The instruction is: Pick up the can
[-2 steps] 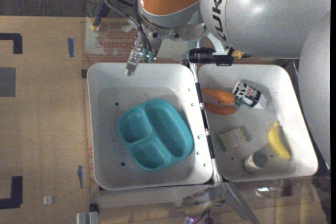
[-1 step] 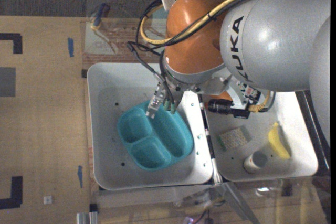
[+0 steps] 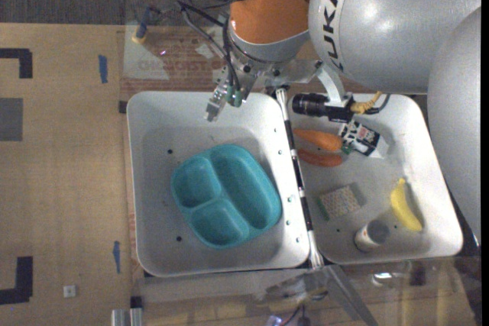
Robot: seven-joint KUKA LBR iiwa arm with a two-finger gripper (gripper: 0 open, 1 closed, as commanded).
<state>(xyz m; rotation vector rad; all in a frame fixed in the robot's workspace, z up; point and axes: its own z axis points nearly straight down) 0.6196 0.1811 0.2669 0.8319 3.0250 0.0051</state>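
Two white bins [image 3: 145,164] sit side by side on the bench [image 3: 61,164]. Over the left bin's far edge hangs the gripper [image 3: 218,104]; I cannot tell how its fingers stand. A teal divided tray [image 3: 223,196] lies below. What looks like the can [image 3: 371,234] stands near the right bin's front, beside a banana [image 3: 405,206].
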